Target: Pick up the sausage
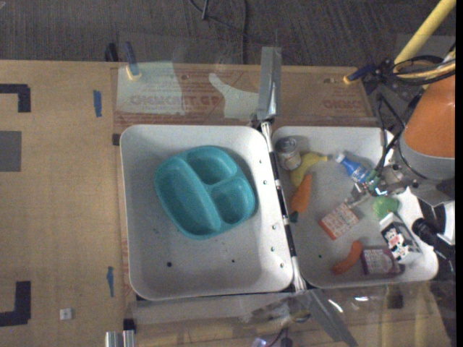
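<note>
The sausage is a short, curved, red-orange piece lying near the front edge of the right bin. Just right of it sits a small purple box. My gripper hangs over the bin's right half, below the arm's orange band. It is well behind the sausage and a little to its right, close to a blue and white tube and a green item. Nothing shows held in the gripper.
The right bin also holds a small can, a yellow banana, an orange carrot, a red-and-white box and a black-and-white item. A teal divided plate lies in the left bin. Cables trail at the upper right.
</note>
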